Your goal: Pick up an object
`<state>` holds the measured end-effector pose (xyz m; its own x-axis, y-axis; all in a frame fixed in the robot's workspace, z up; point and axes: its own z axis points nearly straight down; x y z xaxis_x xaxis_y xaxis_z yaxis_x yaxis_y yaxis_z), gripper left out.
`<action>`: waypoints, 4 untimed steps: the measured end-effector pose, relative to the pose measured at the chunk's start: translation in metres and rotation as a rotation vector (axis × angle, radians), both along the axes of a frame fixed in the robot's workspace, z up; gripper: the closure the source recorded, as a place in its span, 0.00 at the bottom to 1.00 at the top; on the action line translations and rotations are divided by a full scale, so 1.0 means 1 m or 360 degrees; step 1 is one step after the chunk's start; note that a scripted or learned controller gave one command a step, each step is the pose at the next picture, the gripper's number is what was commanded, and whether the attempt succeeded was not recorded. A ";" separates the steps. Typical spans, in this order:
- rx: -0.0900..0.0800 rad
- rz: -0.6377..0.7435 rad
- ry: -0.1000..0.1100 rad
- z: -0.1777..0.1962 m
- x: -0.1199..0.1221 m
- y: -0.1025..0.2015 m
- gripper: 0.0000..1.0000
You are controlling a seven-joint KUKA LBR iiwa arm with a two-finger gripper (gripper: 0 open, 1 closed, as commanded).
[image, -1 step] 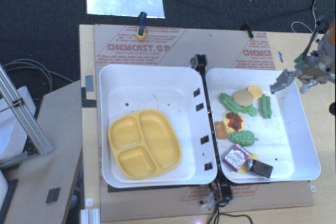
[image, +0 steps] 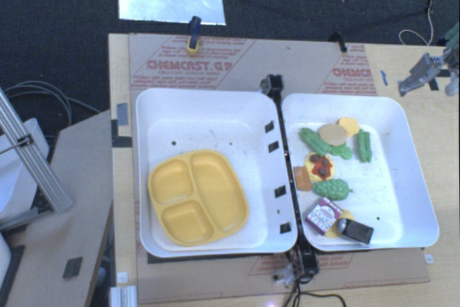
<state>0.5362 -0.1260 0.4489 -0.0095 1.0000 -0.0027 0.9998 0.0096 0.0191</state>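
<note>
The fingers (image: 413, 79) stand apart with nothing between them, as far as this slanted look from above shows. The gripper (image: 433, 83) hangs at the far right, beyond the back right corner of the right bin (image: 402, 176) and over the bare counter (image: 402, 61), well apart from every object.

The things to pick all lie in the right bin, crowded toward its left half. Near the back, a tan disc (image: 332, 134) touches a small yellow piece (image: 349, 126) on its right and overlaps a long green pod (image: 315, 140) on its left. A shorter green pod (image: 364, 145) lies just beside them, pointing front to back. Below these sits a yellow round item with red on top (image: 320, 167), and a small orange-brown piece (image: 302, 178) rests against the bin's left wall next to it. A bumpy green item (image: 331, 189) lies just in front of the yellow round one. Nearest the front edge, a magenta and white packet (image: 325, 216) sits tilted, with a black block (image: 356, 231) just to its right.

The left bin (image: 208, 111) holds a yellow divided tray (image: 198, 196) with three compartments, lying toward the front left. The two bins touch along a middle seam.
</note>
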 end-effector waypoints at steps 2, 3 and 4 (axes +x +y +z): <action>0.0007 0.0004 0.0035 0.017 0.025 0.207 0.00; 0.0007 0.0000 0.0027 -0.023 0.085 0.279 0.00; 0.0015 0.0002 0.0003 0.094 0.125 0.365 0.00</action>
<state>0.6608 0.2391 0.5428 -0.0109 0.9999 0.0065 0.9998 0.0108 0.0173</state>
